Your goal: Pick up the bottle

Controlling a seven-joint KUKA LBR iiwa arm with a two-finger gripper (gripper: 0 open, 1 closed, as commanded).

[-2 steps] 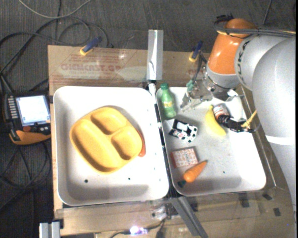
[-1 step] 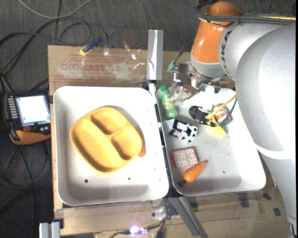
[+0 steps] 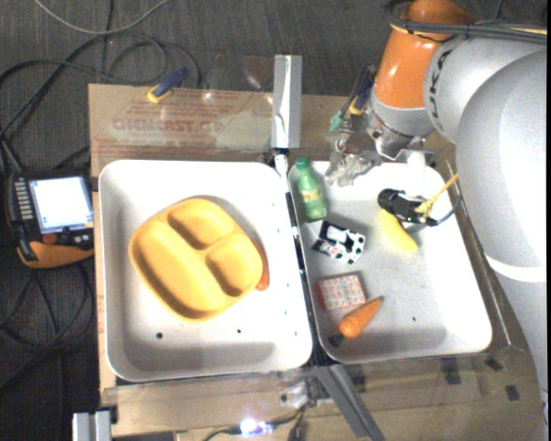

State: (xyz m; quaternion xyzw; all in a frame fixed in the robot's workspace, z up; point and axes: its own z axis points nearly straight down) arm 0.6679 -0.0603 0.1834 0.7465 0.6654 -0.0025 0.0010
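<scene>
Two bins: we are seeing two shallow white bins side by side, left bin (image 3: 119, 338) and right bin (image 3: 459, 329).
Near right: an orange carrot (image 3: 360, 318) is lying beside a small red patterned card (image 3: 341, 291).
Left bin: a yellow divided plastic plate (image 3: 197, 256) is resting inside.
Bottle: the green plastic bottle (image 3: 307, 187) is lying at the right bin's far-left corner.
Gripper: the two-finger gripper (image 3: 351, 166) is hanging just right of the bottle, holding nothing; we cannot tell its spread.

Bottle (image 3: 307, 188) in right bin (image 3: 459, 329), tray (image 3: 198, 256) in left bin (image 3: 119, 338)
</scene>
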